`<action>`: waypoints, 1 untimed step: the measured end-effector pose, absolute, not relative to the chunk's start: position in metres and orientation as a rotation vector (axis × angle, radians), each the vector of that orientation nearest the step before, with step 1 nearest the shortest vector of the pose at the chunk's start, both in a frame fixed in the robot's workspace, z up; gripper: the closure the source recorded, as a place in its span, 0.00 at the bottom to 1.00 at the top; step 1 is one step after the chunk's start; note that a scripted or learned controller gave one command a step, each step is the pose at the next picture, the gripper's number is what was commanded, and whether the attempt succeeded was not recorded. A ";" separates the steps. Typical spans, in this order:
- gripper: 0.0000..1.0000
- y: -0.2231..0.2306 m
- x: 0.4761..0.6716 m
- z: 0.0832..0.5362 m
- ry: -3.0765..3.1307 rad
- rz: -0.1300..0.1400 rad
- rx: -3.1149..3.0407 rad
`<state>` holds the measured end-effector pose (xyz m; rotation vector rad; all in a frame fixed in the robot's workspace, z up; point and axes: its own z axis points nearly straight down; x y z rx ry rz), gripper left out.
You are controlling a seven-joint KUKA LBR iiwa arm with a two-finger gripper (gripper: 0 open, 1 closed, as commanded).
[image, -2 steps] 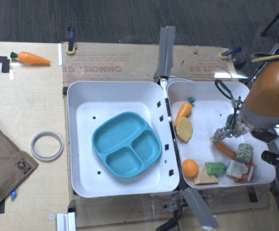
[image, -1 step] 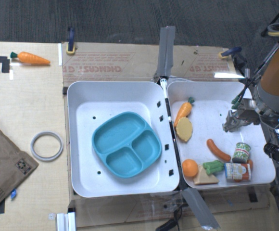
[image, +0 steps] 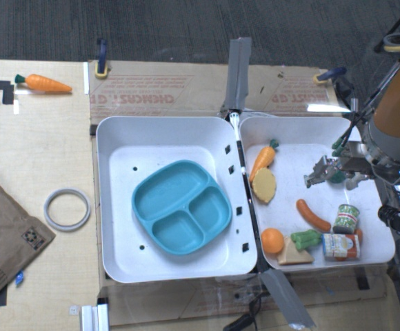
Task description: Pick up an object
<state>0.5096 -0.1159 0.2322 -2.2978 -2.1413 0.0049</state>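
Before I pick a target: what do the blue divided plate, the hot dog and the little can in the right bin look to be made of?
Blue divided plate: likely moulded hard plastic, one even colour with a soft sheen.
Hot dog: looks like toy plastic or rubber, smooth with an even orange-red colour; which one is unclear.
Little can: printed wrap with a green band on a small cylinder; metal or plastic beneath, too small to tell.

A: Left bin (image: pixel 110 205) — divided tray (image: pixel 181 206) inside, centred.
B: Right bin (image: pixel 293 131)?
A: Carrot (image: pixel 263 161) far-left, sausage (image: pixel 313 214) mid, can (image: pixel 346 218) right of it, orange (image: pixel 272 241) near-left. Gripper (image: pixel 335 172) over the far-right part.
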 end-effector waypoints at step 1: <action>0.00 -0.145 0.498 0.090 -2.076 0.003 -2.356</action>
